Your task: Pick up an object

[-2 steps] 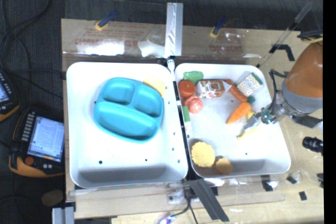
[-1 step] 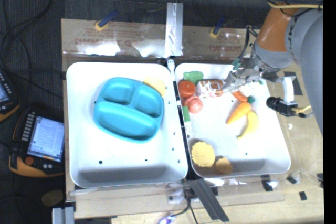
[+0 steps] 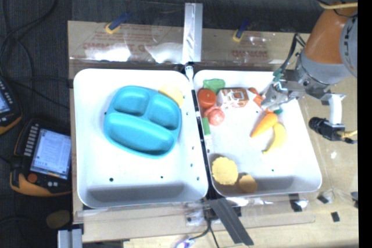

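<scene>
Currently on approach: my gripper (image 3: 273, 97) hovers over the right bin (image 3: 302, 174), just above the toy carrot (image 3: 264, 123), which lies against the banana (image 3: 276, 136). Can't tell its state. Next: drop straight down onto the carrot.

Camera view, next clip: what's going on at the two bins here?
The KUKA arm reaches in from the right, its gripper low over the right bin, just above a toy carrot and banana. Whether it holds anything can't be told. Other toy foods sit in that bin; the left bin holds a blue divided plate.
</scene>
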